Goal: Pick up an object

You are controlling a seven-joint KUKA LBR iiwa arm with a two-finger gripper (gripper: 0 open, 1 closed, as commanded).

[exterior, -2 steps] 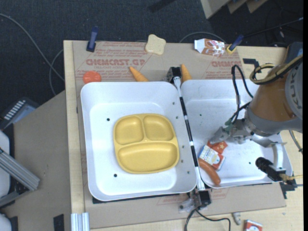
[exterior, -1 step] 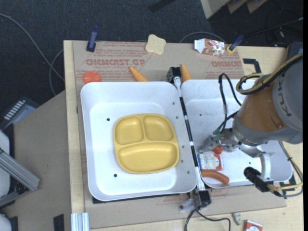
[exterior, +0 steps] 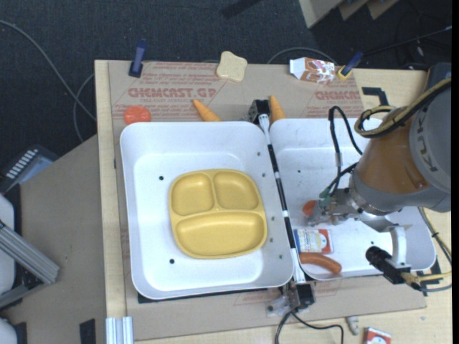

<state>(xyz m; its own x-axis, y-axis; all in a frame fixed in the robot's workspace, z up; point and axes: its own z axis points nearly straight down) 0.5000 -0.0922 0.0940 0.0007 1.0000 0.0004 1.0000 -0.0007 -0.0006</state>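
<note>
While arm hangs low over right bin, approach step underway; gripper state unreadable, near small orange piece. Next: descend squarely, pinch.

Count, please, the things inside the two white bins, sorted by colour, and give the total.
Yellow: 1, the divided tray in the left bin.
Orange-red: 2, a sausage-shaped piece and a small round piece in the right bin.
White with red print: 1, a flat packet in the right bin.
Total: 4
</note>
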